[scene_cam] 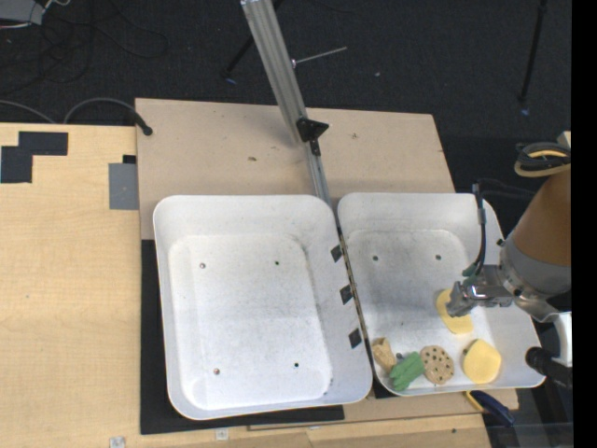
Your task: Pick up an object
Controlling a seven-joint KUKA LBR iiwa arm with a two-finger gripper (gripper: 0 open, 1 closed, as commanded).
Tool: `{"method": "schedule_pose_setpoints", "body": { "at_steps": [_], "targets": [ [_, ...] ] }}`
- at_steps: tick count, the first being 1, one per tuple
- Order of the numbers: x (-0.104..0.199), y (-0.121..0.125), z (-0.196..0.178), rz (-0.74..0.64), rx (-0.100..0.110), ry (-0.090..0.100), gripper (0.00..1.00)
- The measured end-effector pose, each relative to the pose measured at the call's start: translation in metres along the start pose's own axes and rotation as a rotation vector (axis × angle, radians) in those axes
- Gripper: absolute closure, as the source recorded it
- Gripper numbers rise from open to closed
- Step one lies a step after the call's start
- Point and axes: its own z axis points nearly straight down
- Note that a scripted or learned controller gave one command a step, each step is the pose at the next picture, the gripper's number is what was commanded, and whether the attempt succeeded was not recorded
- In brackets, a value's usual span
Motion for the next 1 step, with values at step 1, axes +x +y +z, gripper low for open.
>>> {"method": "schedule_pose_setpoints", "body": {
  "at_steps": [1],
  "targets": [
    [-0.0072, -0.0037, -0.045, 0.001, -0.001, -0.001, 1.0]
  ]
}}
